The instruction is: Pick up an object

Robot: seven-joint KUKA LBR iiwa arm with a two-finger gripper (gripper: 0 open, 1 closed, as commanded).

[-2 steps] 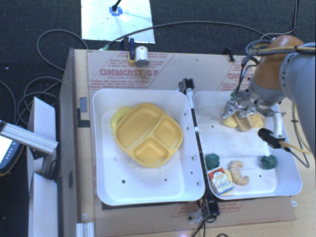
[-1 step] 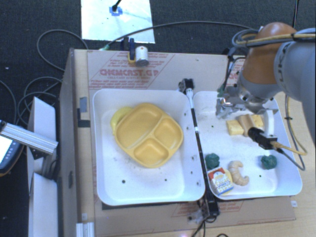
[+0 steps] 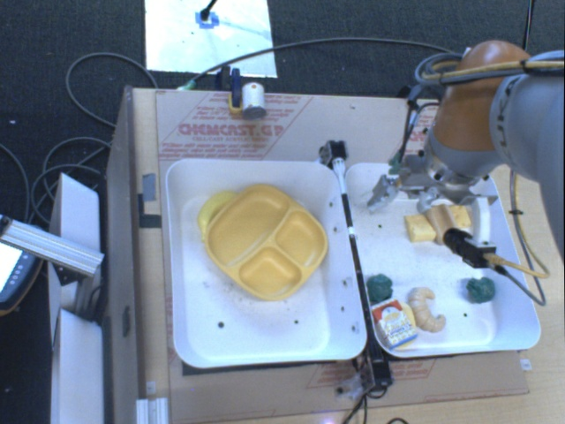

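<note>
1. We see the grey two-finger gripper [image 3: 408, 193] low over the right white bin [image 3: 521, 321], its jaws spread apart, holding nothing.
2. We find the yellow sponge-like block [image 3: 422, 228] just beside it, on the bin floor.
3. We note the yellow sectioned plastic tray [image 3: 265, 241] in the left white bin [image 3: 190, 325].

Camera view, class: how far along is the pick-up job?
Done: the arm has reached over the right bin. In hand: nothing visibly sits between the jaws of the gripper, poised beside the yellow block. Left: grasping and lifting; the croissant and green pieces lie untouched.
</note>
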